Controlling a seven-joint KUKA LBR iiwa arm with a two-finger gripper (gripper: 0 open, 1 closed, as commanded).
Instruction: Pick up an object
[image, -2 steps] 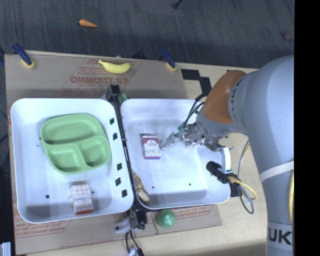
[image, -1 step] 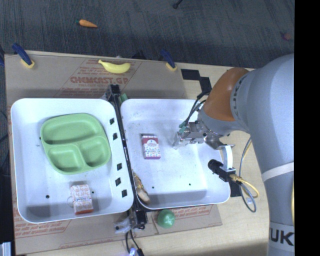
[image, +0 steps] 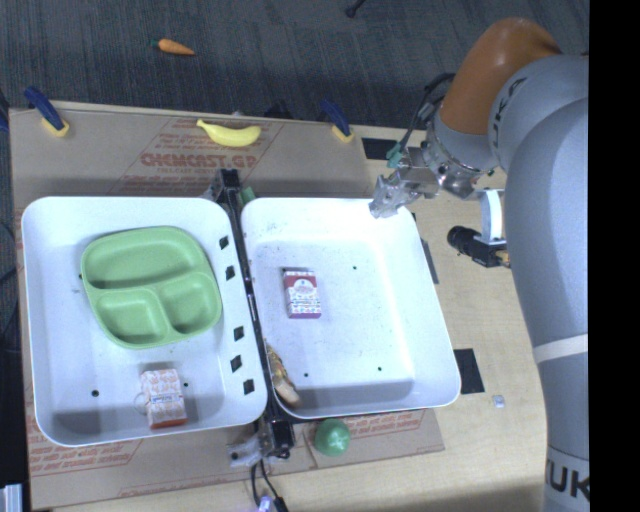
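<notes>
1. My gripper (image: 386, 205) hangs over the far right corner of the right bin (image: 400, 330), just at its rim. My grey arm (image: 545, 200) comes in from the right.
2. From this angle I cannot tell how my gripper is set, and I see nothing in its hold.
3. A small red-and-white box (image: 301, 293) lies flat near the middle of the right bin, well apart from me.
4. A small tan thing (image: 281, 380) rests against that bin's near left wall; I cannot make out what it is.
5. In the left bin (image: 50, 330) sits a green divided tray (image: 150, 285), with a small orange-and-white packet (image: 163, 396) near the front edge.
6. Outside the bins, a yellow banana (image: 230, 131) lies on the cardboard behind them, and a green ball (image: 332, 437) sits just in front of the right bin.
</notes>
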